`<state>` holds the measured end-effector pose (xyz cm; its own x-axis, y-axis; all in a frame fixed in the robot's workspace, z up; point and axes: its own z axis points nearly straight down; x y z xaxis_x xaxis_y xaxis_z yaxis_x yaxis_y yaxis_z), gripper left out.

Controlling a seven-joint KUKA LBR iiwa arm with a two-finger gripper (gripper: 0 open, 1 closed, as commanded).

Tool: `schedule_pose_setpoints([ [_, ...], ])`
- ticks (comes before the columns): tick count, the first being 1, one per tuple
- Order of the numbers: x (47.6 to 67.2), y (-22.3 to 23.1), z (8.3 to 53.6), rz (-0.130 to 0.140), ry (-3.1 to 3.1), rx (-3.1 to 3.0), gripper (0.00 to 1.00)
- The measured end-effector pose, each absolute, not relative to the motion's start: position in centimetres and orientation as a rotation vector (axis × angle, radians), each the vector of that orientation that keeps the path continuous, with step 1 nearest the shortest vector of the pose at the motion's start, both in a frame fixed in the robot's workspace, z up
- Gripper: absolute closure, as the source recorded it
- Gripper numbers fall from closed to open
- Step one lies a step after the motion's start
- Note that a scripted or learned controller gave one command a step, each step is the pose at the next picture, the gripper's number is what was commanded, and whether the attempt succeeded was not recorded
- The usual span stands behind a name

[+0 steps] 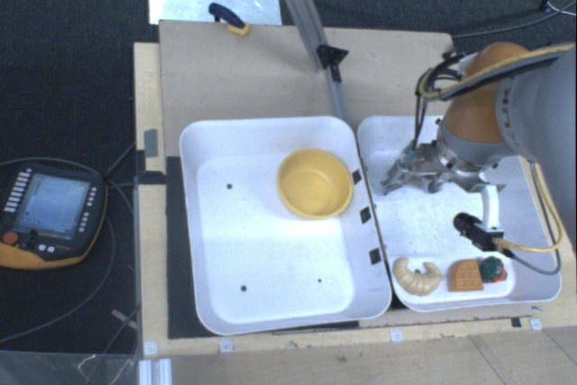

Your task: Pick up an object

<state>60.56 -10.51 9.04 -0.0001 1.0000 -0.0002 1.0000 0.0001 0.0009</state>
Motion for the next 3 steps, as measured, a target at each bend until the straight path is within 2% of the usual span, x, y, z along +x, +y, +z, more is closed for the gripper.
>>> schedule_pose_setpoints([
  [1,60.6,-10.5,10.1,0.002,2.220,2.221,1.00],
  [3,60.3,-9.7,21.0,0.005,2.220,2.218,1.00],
])
